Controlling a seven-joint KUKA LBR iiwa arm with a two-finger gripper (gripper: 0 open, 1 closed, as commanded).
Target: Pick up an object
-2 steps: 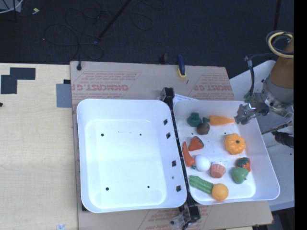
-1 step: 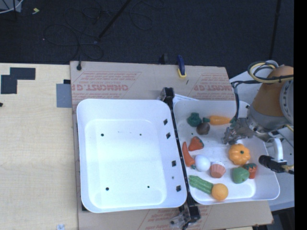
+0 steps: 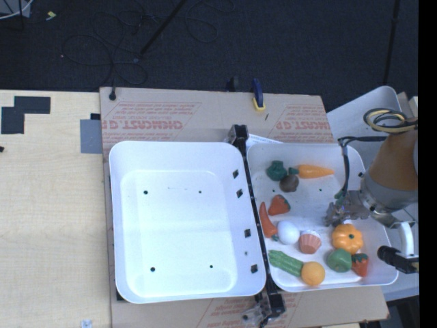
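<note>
Target candidates all in the right bin (image 3: 392, 277). Tool (image 3: 339, 212) is low over the bin floor, just left of the orange pumpkin (image 3: 347, 238), nothing visibly between its parts; can't tell whether it's released or clenched.

Around it: green round piece (image 3: 339, 260) and red piece (image 3: 360, 265) below the pumpkin, near the bin's front right corner. Carrot (image 3: 315, 171) lies near the far wall, dark green piece (image 3: 276, 170) and brown piece (image 3: 289, 182) just left of it. Red strawberry (image 3: 278, 205) mid-left. White egg (image 3: 288, 234) next to a pink cupcake (image 3: 309, 242). Green cucumber (image 3: 285, 262) touching an orange ball (image 3: 313, 273) at the front.

Left bin (image 3: 119, 183) alongside, both on cardboard on the desk (image 3: 48, 217).
</note>
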